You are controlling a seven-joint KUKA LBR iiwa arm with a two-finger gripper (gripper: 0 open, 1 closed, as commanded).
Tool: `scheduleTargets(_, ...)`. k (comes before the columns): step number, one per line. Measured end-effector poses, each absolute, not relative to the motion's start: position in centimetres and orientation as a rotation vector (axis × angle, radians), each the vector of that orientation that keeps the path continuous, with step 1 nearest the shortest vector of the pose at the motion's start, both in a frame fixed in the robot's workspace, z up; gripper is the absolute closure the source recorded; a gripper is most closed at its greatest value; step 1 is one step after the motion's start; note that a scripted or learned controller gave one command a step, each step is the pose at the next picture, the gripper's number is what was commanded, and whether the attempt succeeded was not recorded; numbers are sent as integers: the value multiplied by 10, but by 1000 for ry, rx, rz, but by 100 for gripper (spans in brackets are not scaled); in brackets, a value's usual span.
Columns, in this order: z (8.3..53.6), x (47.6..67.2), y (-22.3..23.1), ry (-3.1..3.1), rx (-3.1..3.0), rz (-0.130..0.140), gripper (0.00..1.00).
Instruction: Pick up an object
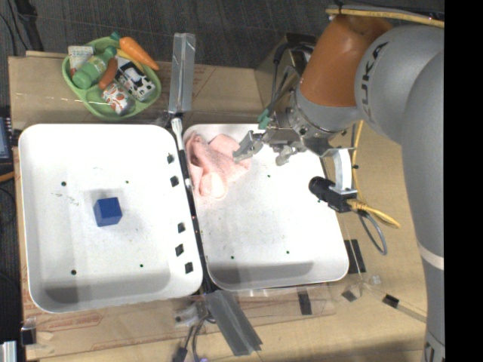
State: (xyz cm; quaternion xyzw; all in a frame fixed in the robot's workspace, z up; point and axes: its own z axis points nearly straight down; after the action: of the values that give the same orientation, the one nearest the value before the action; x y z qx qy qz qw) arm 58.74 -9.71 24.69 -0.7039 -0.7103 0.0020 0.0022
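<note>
In the camera view, the grey arm with its orange band enters from the upper right of the frame and brings the end effector (264,143) down over the upper left part of the right bin (302,270). Its metal fingers appear spread, with one tip at the edge of a pink cloth-like object (211,164) and the other further right over bare bin floor; nothing is visibly pinched between them, so the end effector reads as released rather than grasping. The pink object lies bunched in the upper left corner of the right bin, against the divider between the two bins, and looks to be resting on the bin floor. Judged from this, the pick is not yet made: the approach is done or nearly so, while closing on the object and lifting it remain. The pink object is soft and crumpled, so a grip at its edge may catch only a fold. As for containers, the left bin (45,277) holds a small blue cube (108,210) left of its centre, well apart from the arm. On the tabletop (226,78) at the upper left of the frame, a green bowl (75,87) holds toy food, including an orange carrot (136,50).
</note>
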Motion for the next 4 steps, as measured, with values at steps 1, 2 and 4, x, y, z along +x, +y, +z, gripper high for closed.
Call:
scheduleTargets(1,273,606,-90,-2267,-2170,3,0)
scheduleTargets(2,178,648,-128,-2325,-2107,7,0)
scheduleTargets(4,104,659,-135,-2452,-1965,-1,100)
